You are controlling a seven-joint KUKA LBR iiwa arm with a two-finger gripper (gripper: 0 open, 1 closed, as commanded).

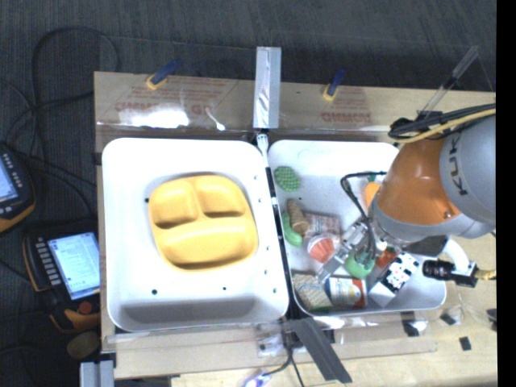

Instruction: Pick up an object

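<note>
Near rim: the right bin (435,297) has its clutter packed against the front wall, a can (345,291) lying on its side beside a flat packet (307,287).
Gripper: the gripper (348,256) is down among this pile, just above the can and touching or nearly touching a green piece (360,266).
Jaws: I cannot tell whether they are spread or clenched; metal linkage and clutter hide the tips.
Object: no single target is clear. Candidates lie close around the gripper: the can, the green piece, an orange-red item (321,249), a brown roll (297,213).
Progress: judged from this, the arm (419,192) has reached the pile, but nothing is seen lifted. Gripping, raising and clearing the bin are all left.
Risk: the pile is tight, so a neighbour may be nudged or dragged along.
Farther in the right bin: a green ball (287,177) sits apart near the back corner.
Left bin: the left bin (121,240) holds a yellow divided tray (203,218), well apart from the gripper.
Bench: a wooden bench (387,103) carries both bins, with a clear sheet taped across the back.
Room: dark carpet (161,14) lies beyond, and handheld screens (68,264) sit at the left.
</note>
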